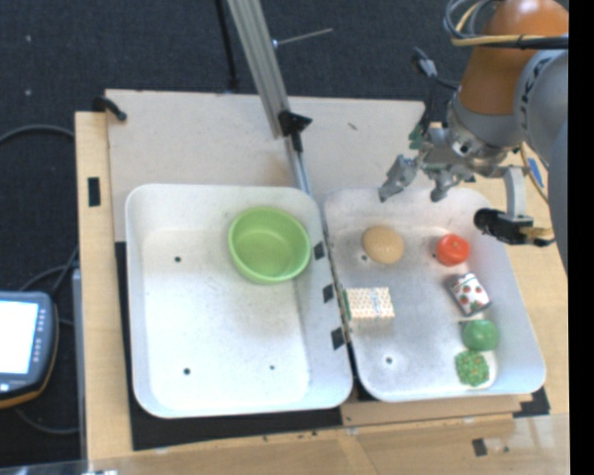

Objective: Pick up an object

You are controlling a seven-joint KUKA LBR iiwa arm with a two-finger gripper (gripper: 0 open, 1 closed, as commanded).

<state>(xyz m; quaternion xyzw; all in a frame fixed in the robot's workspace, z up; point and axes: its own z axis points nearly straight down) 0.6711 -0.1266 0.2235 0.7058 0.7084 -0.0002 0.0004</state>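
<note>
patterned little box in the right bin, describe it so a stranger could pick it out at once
Start at the right bin, the one nearest the arm. The patterned little box lies by that bin's left wall, just below the tan round object. It is the only square-cornered item there; its neighbours are rounded, in red, green or tan.

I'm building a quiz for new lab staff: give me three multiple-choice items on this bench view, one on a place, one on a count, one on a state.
1. Where is the green bowl?
A. left bin
B. right bin
C. off the bench

2. How many objects lie in the right bin?
A. three
B. six
C. nine

3. The end effector is
A. gripping the tomato
B. holding nothing
C. inside the bowl

Answers:
1 A, it sits in the left bin.
2 B, six counted.
3 B, its open fingers hang over the bin's far edge.
</note>
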